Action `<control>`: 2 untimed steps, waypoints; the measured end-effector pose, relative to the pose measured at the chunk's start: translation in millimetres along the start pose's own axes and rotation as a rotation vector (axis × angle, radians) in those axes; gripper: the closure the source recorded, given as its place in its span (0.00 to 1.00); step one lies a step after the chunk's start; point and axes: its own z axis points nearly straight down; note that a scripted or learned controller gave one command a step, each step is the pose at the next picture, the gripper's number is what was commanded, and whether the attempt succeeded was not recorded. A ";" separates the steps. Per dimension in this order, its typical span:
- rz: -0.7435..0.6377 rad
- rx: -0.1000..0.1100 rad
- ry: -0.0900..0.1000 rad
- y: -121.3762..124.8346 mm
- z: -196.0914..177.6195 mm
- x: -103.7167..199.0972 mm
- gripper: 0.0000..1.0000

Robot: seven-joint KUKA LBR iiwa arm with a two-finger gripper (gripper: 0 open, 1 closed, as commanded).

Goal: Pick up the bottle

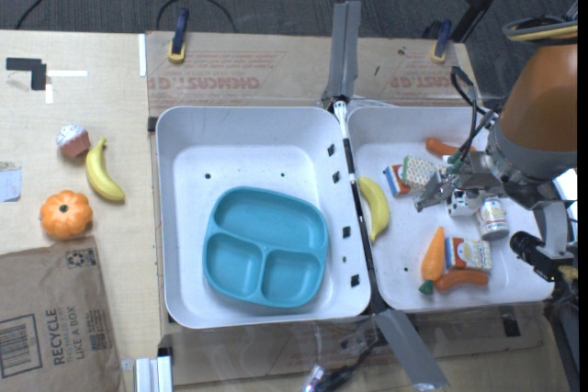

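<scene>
Bench (73, 106) carries two white bins side by side. Left bin (184, 197) holds a blue divided plate (266, 246). Right bin (404, 285) holds a banana (375, 207), a carrot (433, 256) and the bottle (493, 218), small, white-capped, lying near the bin's right side. Gripper (439, 188) sits low in the right bin, just left of the bottle; cannot tell how far open, nothing visibly held.
</scene>
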 end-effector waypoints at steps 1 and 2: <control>-0.157 -0.002 0.001 -17.8 117.7 -15.5 0.00; -0.070 -0.002 -0.001 30.5 17.4 45.3 0.00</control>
